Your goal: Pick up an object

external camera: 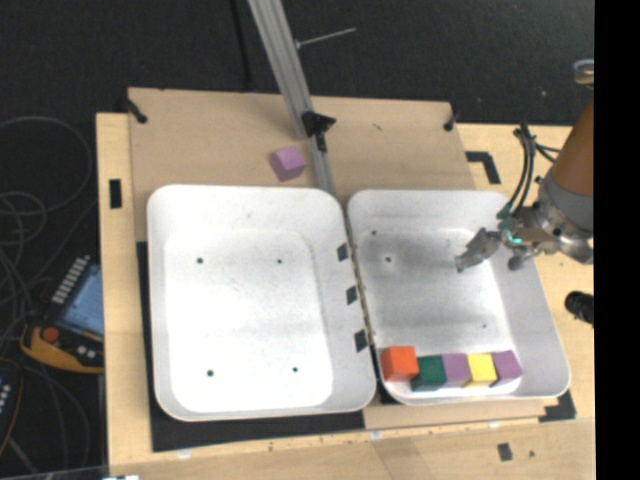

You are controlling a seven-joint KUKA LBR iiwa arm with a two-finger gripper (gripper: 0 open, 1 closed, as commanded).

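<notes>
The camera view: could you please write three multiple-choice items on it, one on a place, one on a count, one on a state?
1. Where is the row of blocks?
A. Left bin's far edge
B. Right bin's near edge
C. On the floor

2. How many blocks are in that row?
A. Three
B. Five
C. Seven

3. Where does the lone purple block lie?
A. On the bench, outside the bins
B. Between the gripper's fingers
C. In the left bin

Key: B, the row sits along the right bin near rim, starting with the orange block; B, orange, green, purple, yellow, purple; A, the purple block rests behind the left bin, away from the gripper.

Orange block [400,361], green block [431,371], two purple blocks [457,369], and a yellow block [483,369] are lining a white bin [530,298].
</notes>
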